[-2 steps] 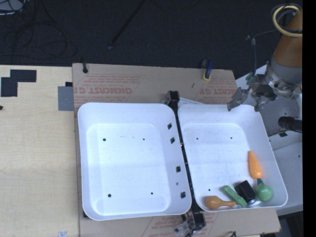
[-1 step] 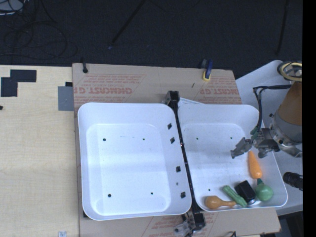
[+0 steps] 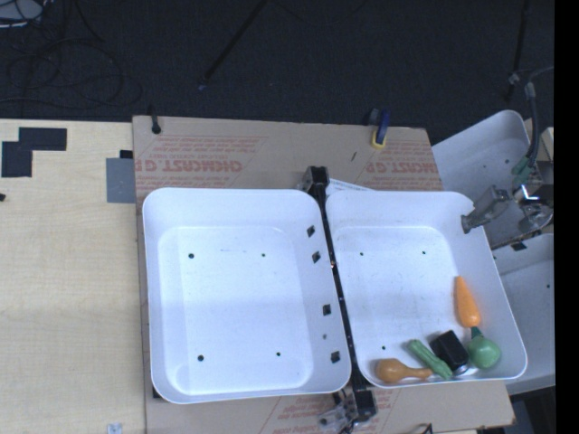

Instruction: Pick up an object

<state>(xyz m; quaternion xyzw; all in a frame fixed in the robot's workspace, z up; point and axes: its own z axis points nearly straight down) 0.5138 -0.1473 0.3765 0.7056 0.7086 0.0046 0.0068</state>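
Hovering past the right bin (image 3: 425,208), the gripper (image 3: 488,211) looks empty.

At the right edge of the frame, a little above the middle, the gripper (image 3: 491,212) comes into the picture. It is grey metal and points to the left. Its state is not clear.
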